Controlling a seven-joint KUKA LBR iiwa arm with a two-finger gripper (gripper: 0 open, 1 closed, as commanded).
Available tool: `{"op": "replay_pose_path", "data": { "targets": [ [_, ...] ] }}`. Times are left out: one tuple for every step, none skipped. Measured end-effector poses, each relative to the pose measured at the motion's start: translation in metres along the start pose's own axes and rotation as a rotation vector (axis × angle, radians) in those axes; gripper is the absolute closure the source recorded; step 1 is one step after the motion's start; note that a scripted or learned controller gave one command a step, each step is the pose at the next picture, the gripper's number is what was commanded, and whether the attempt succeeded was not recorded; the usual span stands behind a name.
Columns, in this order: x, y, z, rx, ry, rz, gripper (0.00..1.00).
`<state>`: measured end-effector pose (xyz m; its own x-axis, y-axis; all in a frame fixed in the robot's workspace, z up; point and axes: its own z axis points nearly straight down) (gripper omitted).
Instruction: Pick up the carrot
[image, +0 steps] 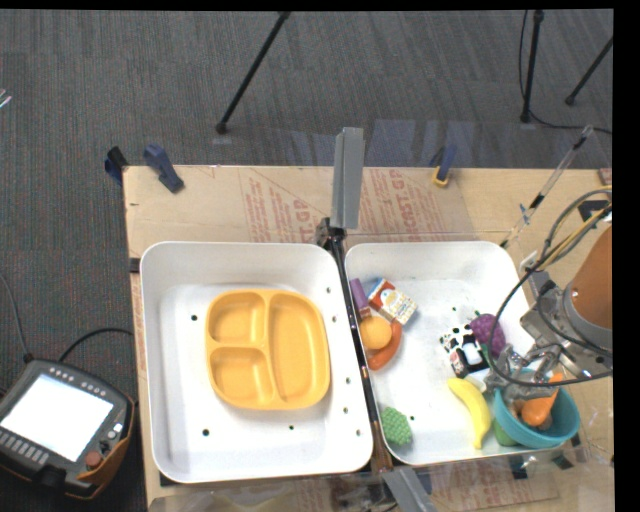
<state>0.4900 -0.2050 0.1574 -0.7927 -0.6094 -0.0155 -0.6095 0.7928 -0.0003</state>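
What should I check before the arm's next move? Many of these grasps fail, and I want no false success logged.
1. Carrot located: ok, in the teal bowl, right bin.
2. Gripper near carrot: ok, just above the bowl.
3. Carrot between the fingers: cannot tell, wrist blocks it.
4. Banana out of the way: not ok, it lies against the bowl.
5. Yellow tray out of the path: ok, in the left bin.
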Motion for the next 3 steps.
{"op": "replay_pose_path", "data": {
  "targets": [
    [-0.005, -0.012, -0.012, -0.001, 0.008, 0.036, 1.0],
    [-0.012, -0.017, -0.003, 0.0, 0.009, -0.032, 1.0],
    [-0.007, -0.005, -0.001, 0.0, 0.004, -0.081, 1.0]
  ]
}}
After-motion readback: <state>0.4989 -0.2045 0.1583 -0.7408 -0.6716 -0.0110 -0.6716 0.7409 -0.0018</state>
